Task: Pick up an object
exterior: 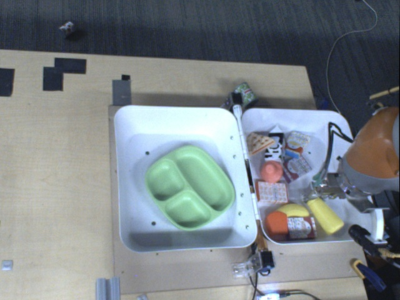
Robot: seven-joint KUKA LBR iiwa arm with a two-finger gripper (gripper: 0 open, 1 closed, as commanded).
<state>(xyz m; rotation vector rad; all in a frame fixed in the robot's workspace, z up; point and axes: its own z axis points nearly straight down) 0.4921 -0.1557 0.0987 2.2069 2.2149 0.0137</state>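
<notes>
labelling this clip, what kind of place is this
Probably a robotics lab bench for grasping trials: a robot arm reaches over two white bins, one holding a green divided plate, the other assorted small items, with cables across carpet.

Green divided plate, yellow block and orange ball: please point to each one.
green divided plate (pixel 189 185), camera view, central ridge.
yellow block (pixel 325 215), camera view, top face.
orange ball (pixel 275 221), camera view, upper surface.

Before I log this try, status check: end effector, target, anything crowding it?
End effector low in right bin, fingers unreadable. Yellow block beside it, grasp unconfirmed. Clutter packed close. Green tray in left bin.
</notes>
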